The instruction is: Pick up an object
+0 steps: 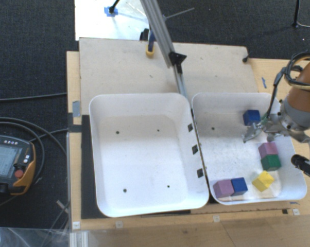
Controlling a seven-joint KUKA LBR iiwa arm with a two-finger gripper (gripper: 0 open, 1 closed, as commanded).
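Note:
My gripper (249,133) is low in the right bin (217,153), reaching in from the right. A blue cube (251,117) lies just behind the gripper's tip, very close to it; whether they touch is unclear. To the gripper's right and nearer the front lie a purple block (268,149) and a green block (271,162), pressed together. A yellow block (263,180) sits by the front right corner. Along the front wall, a second purple block (223,188) and a second blue cube (239,184) rest side by side.
The left bin (144,153) stands beside the right one, their walls meeting in the middle. A grey pole (162,32) slants across the back of the bench. A teach pendant (8,163) and cables lie on the floor at left.

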